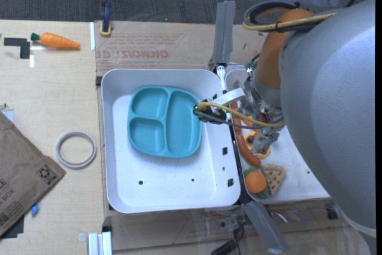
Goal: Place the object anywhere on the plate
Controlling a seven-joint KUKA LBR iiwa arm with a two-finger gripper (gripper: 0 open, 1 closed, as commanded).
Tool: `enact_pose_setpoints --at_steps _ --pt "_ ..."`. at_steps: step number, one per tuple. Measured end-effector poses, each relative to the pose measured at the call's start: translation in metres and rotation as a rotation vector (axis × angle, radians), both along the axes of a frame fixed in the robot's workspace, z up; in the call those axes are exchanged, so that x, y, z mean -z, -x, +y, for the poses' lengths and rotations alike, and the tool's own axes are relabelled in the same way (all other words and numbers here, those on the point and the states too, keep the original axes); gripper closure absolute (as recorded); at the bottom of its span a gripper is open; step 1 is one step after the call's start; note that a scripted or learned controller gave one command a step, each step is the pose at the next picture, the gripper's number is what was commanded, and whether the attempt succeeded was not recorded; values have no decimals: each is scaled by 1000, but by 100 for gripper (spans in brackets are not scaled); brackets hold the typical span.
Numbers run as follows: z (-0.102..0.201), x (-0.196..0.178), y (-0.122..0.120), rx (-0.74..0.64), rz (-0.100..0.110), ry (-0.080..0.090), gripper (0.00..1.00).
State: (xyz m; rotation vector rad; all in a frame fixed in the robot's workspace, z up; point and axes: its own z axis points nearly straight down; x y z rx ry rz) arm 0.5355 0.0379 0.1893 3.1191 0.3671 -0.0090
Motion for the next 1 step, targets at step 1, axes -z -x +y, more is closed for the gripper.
enact_pose_setpoints --at_steps 1 --pt "0 0 0 0 0 0 0"
